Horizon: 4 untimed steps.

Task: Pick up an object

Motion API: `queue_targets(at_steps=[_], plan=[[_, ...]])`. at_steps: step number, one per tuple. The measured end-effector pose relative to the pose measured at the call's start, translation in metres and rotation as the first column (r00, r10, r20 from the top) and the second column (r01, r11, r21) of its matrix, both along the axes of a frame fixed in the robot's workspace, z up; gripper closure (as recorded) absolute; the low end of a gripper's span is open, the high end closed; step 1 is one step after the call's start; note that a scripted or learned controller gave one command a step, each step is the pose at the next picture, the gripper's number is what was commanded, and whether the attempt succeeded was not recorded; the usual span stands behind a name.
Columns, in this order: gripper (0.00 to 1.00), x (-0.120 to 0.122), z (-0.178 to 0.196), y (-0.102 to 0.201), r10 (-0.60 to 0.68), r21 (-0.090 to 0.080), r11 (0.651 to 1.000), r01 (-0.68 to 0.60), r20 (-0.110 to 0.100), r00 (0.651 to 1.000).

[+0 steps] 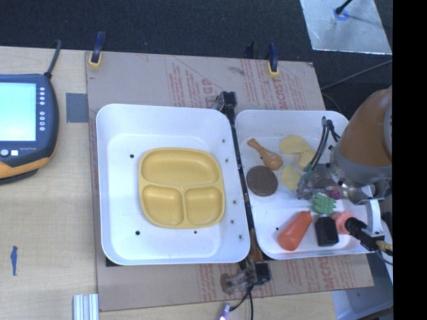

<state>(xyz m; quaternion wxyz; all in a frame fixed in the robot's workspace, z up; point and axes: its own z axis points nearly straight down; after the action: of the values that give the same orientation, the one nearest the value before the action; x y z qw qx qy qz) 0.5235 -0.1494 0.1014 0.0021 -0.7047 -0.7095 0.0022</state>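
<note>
**Desk:** While the arm [365, 135] reached in from the right, how far along was the pick?

**Photog:** Early, by my read. Gripper [313, 187] was down low in the right bin [267, 120], approx. among the toys, near a green item [324, 204] and some pale yellow pieces [295, 144]. Nothing had been lifted clear.

**Desk:** Fingers?

**Photog:** Couldn't tell: wrist and cabling hid them, so no word on open vs. shut, or on any hold.

**Desk:** Where were the candidates?

**Photog:** All lay in the right bin: orange carrot-like piece [294, 231] at the front, black block [325, 231] just beside it, brown disc [261, 181] near the left wall, wooden spoon [265, 153] behind that. Left bin [107, 179] held a yellow divided tray [181, 186], well apart from the gripper.

**Desk:** What was left?

**Photog:** Prob. the whole grasp & lift, then proof of an object between the fingers.
</note>
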Motion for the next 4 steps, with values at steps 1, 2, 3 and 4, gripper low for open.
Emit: queue_targets(at_steps=[1,2,3,4], plan=[[0.00,0.000,0.000,0.000,0.000,0.000,1.000,0.000,0.000,1.000],[0.00,0.059,-0.007,0.039,-0.001,-0.001,1.000,0.001,0.010,1.000],[0.00,0.114,0.010,0.029,-0.003,0.000,1.000,0.003,0.005,1.000],[0.00,0.091,-0.007,0.050,-0.002,-0.001,1.000,0.002,0.007,1.000]])
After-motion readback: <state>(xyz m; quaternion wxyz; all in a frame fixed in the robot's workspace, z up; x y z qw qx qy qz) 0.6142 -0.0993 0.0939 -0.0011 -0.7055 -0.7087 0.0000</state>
